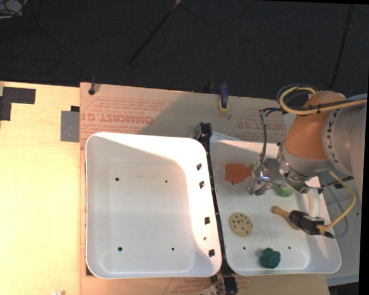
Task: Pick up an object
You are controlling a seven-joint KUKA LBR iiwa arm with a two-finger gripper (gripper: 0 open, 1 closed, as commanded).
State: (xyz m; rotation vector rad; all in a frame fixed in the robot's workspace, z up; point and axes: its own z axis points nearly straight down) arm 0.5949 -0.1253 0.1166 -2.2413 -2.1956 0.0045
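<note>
The pincer is hovering low over the far half of the bin nearer the arm. Whether it is apart or together cannot be told from this angle. The orange object is lying just beside it, toward the bin's inner wall, and a small green piece is lying on its other side. For a clean pick, the pincer should be centring over one object and descending squarely, clear of the perforated tan disc.
</note>
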